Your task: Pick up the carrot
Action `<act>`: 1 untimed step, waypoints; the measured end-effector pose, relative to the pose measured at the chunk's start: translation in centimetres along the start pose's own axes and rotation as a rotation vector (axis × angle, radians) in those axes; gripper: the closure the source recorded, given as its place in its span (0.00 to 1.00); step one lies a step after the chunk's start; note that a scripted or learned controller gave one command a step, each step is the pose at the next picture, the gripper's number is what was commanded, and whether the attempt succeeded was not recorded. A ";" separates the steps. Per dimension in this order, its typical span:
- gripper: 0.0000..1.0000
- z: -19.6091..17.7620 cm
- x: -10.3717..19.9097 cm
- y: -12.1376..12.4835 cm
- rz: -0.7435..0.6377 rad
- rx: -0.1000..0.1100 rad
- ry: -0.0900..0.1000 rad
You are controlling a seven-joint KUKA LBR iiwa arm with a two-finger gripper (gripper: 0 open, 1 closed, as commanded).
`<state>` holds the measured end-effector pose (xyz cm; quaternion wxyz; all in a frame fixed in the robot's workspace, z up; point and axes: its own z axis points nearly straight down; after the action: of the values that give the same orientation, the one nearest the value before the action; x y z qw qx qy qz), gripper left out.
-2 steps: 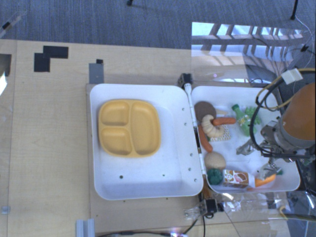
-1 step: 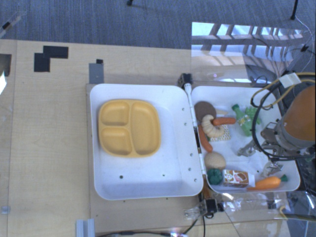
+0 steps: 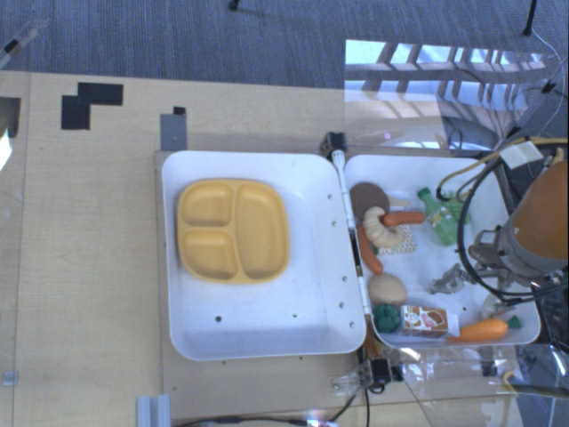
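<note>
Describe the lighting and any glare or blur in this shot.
Camera view: even, soft light on the left bin and yellow divided plate; bright striped glare on the clear panel above the right bin; the carrot is sharp; the arm is dark at the right edge.

The carrot [image 3: 481, 331] lies at the right bin's [image 3: 402, 169] near edge; the gripper [image 3: 451, 280] hangs above the bin, beside it.

carrot [image 3: 481, 331] orange | plate [image 3: 233, 229] yellow | bins [image 3: 267, 327] white | bottle [image 3: 441, 219] green
</note>
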<state>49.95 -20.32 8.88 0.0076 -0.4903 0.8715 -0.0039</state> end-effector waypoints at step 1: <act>0.00 -0.1 -6.4 3.4 0.429 0.002 0.002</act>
<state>50.31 -13.09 8.98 0.0081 -0.2936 0.9559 -0.0034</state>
